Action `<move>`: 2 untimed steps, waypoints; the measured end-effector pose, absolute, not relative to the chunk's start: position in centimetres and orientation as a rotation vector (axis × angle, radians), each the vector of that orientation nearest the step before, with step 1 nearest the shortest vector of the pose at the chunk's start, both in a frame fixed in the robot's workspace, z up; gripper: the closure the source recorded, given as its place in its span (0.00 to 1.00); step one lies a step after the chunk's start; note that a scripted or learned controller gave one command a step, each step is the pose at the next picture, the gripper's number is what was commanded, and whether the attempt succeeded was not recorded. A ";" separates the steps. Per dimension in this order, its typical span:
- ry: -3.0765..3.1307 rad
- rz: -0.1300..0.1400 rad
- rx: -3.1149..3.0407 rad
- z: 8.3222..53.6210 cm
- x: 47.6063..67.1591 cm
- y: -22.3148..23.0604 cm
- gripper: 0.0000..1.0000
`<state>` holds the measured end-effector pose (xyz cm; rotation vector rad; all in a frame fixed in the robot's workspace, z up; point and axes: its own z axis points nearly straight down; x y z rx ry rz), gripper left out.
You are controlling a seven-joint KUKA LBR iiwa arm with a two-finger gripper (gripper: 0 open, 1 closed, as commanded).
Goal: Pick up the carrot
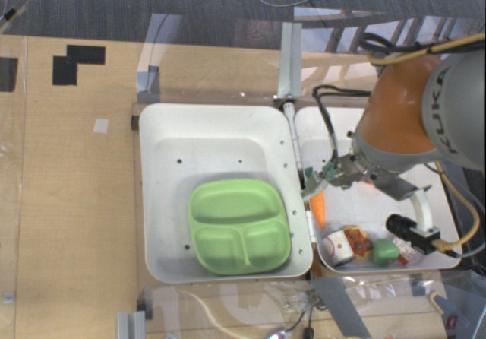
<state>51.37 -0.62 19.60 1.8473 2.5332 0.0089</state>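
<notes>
Orange against the white, the carrot (pixel 319 209) lay at the left edge of the right bin (pixel 307 128), just beside the divider. Above it hovered the gripper (pixel 332 173); whether it was open or closed, I couldn't tell. A green tray (pixel 239 225) sat in the left bin (pixel 201 128).

Claw (pixel 328 175) above carrot (pixel 319 209), right bin (pixel 311 126)
</notes>
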 end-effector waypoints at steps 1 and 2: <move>2.640 0.005 1.695 18.5 52.8 -1.4 0.00; 2.670 0.004 1.649 18.5 52.8 -0.2 0.00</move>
